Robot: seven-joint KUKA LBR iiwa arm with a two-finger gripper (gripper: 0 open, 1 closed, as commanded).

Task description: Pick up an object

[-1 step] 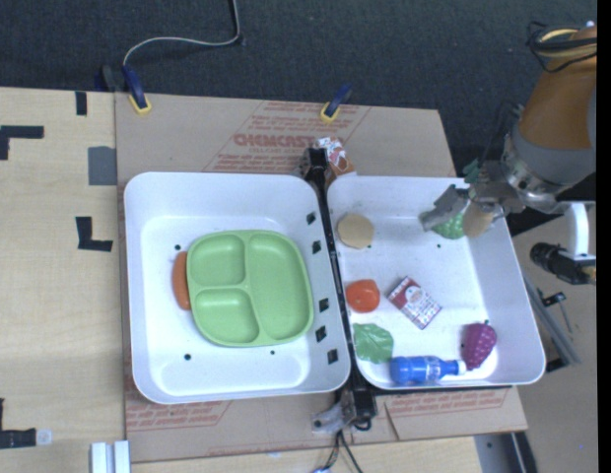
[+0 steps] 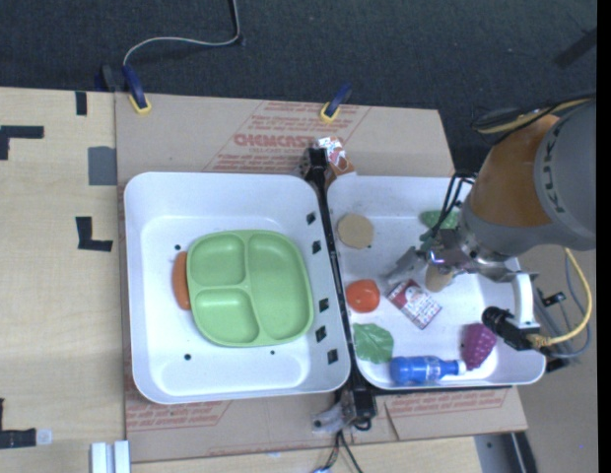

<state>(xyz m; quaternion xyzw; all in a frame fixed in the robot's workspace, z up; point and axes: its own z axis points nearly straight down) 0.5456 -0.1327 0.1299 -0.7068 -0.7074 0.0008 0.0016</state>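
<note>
Hovering gripper point(image 2: 416, 269) (fingers spread) — red-and-white packet point(image 2: 416, 304) just below, untouched

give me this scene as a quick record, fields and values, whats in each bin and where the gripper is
left bin: green divided plate, orange object tucked at its left edge
right bin: tan disc, orange-red ball, red-and-white packet, green leaf-shaped piece, blue bottle, purple grapes
gripper: low over the right bin, just above the packet
holding: nothing seen between the fingers
</note>
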